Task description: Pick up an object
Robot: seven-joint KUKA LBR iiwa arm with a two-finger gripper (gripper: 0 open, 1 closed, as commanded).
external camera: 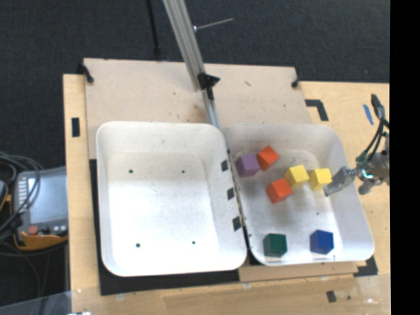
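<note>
End effector (338,181) at right bin (351,209) rim edge, just beside yellow cube (321,177); grip state cannot tell. Second yellow cube (297,174) close by. Judgement: centre over nearest cube, descend straight, avoid nudging neighbour or bin wall.

- Two white bins sit side by side on the bench; the left bin (164,202) has nothing but specks in it.
- The right bin (348,209) holds a purple cube (247,165) touching an orange cube (267,157), another orange cube (279,189), two yellow cubes (297,174) (320,177), a green cube (275,244) and a blue cube (321,241).
- The gripper (341,180) reaches over the right rim, seemingly just beside the nearer yellow cube.
</note>
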